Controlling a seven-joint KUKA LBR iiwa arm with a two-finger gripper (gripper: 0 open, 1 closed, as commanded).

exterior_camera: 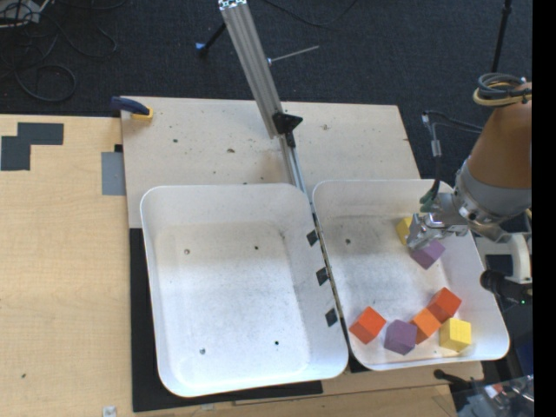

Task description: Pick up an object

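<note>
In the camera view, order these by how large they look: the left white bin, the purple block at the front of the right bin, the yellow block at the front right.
1. left white bin
2. purple block and yellow block: they look alike in size, so I do not rank them.

Two bins sit side by side on the tabletop (pixel 217 146); blocks (pixel 401 335) lie in the right bin (pixel 365 200), near its front edge.

No text, label, brand or number can be read anywhere. The only sign-like mark is a small black-and-white checker pattern (pixel 232 2) on the top end of the slanted grey aluminium bar (pixel 257 68). The coloured foam blocks and both shallow white bins carry no writing.
</note>
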